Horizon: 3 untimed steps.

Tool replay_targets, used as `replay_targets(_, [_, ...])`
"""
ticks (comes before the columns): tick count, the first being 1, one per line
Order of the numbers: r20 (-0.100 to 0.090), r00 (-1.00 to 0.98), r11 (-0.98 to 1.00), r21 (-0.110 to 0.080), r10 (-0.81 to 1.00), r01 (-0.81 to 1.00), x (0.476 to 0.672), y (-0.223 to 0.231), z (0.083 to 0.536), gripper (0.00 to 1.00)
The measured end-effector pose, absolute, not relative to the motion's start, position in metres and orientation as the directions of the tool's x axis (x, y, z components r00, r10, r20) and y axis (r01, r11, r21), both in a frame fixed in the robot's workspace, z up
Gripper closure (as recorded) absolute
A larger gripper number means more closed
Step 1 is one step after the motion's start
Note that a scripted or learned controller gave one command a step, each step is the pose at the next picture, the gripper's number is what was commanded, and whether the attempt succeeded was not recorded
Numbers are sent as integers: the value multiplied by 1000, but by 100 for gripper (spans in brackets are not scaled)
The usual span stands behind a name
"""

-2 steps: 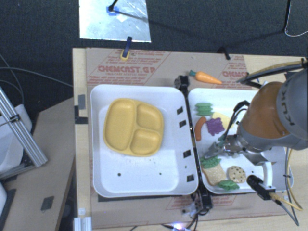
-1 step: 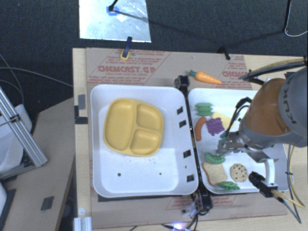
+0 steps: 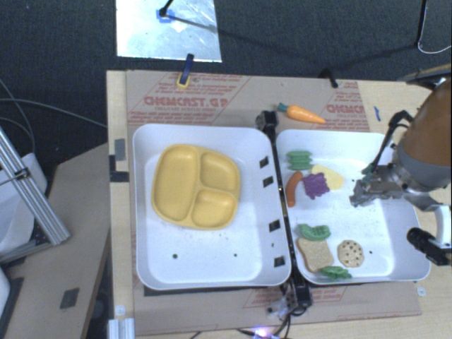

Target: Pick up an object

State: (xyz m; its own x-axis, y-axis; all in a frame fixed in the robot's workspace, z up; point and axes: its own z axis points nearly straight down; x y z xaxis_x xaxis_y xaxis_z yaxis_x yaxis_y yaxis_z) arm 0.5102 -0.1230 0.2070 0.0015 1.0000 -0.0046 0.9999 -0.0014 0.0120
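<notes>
— Dark carpet surrounds the bench (image 3: 212, 101), which is topped with printed brown cardboard and carries two shallow white bins side by side. What sits in the left bin (image 3: 145, 260)?

— A yellow divided plate (image 3: 195, 186) with three compartments, lying flat near the middle, a little toward the far wall. Nothing rests on it.

— And the right bin (image 3: 402, 260)?

— Toy food, mostly along its left side. Toward the far wall lies a green ridged piece (image 3: 299, 159). Just below it, an orange-red sausage (image 3: 293, 187) lies beside a purple bunch of grapes (image 3: 316, 185), and a pale yellow piece (image 3: 332, 180) touches the grapes on their right. Nearer the front wall sit a green leafy piece (image 3: 313, 232), a slice of bread (image 3: 316, 253) and a round cookie (image 3: 350, 253), with another green bit (image 3: 332, 273) at the front edge.

— Anything outside the bins?

— A toy carrot (image 3: 300, 114) lies on the cardboard just beyond the far wall of the right bin.

— Where is the arm?

— It reaches in from the right. The jaws (image 3: 360, 196) hang over the bare right-hand part of the right bin, apart from the grapes and the yellow piece to their left.

— Do they grip anything?

— Nothing shows between them. How far apart they stand I cannot tell; they are dark and small against the wrist.
</notes>
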Motion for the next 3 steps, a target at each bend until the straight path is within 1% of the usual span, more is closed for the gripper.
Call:
replay_targets(1, [1, -9, 9, 4, 1000, 1000, 487, -69, 241, 100])
replay_targets(2, [-3, 2, -2, 2, 1000, 1000, 512, -117, 216, 100])
replay_targets(3, [3, -11, 11, 0, 1000, 1000, 486, -34, 224, 100])
